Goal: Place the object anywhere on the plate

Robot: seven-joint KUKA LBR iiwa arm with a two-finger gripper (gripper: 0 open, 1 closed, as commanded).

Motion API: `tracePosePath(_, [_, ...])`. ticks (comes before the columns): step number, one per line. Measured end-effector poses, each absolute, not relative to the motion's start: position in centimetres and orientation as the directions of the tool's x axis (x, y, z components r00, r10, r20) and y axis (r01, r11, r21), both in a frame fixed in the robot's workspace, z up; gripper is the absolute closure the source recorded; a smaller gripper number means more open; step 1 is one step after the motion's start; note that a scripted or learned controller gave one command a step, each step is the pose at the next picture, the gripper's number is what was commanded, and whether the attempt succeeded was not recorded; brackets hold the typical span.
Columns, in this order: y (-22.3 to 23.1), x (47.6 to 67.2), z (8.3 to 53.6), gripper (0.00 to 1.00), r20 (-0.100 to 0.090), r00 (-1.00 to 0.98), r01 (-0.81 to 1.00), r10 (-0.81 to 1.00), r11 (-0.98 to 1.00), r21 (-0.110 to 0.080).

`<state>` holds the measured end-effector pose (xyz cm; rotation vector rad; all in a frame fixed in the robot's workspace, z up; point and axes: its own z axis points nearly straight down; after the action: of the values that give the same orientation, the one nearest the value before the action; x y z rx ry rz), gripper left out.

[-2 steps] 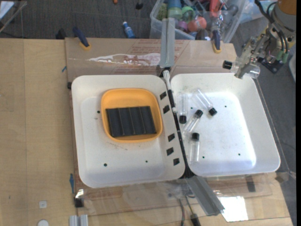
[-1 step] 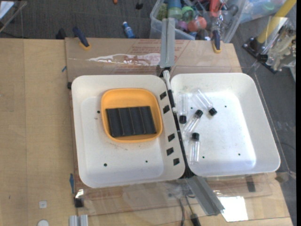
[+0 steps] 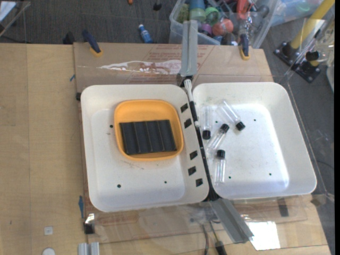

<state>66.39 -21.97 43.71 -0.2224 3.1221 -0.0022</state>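
Plainly, the yellow plate (image 3: 149, 110) sits in the left bin (image 3: 101, 190), toward its far edge, with a dark ribbed slab (image 3: 147, 137) lying flat on it. Four clear vials with black caps (image 3: 220, 134) lie scattered in the right bin (image 3: 276, 169), near its left edge beside the divider, some touching. No arm or jaws reach over the counter (image 3: 37, 142), so their state cannot be told.

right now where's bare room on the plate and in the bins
The orange plate is mostly covered by a black ribbed block; only its rim is free. Bare floor lies right of the clear vials crowding the right bin's left side.
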Motion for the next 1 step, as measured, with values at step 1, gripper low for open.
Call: tracePosePath(1, [-22.09,66.83,43.68,1.0,-0.011,-0.914,-0.405,-0.405,0.914,-0.004])
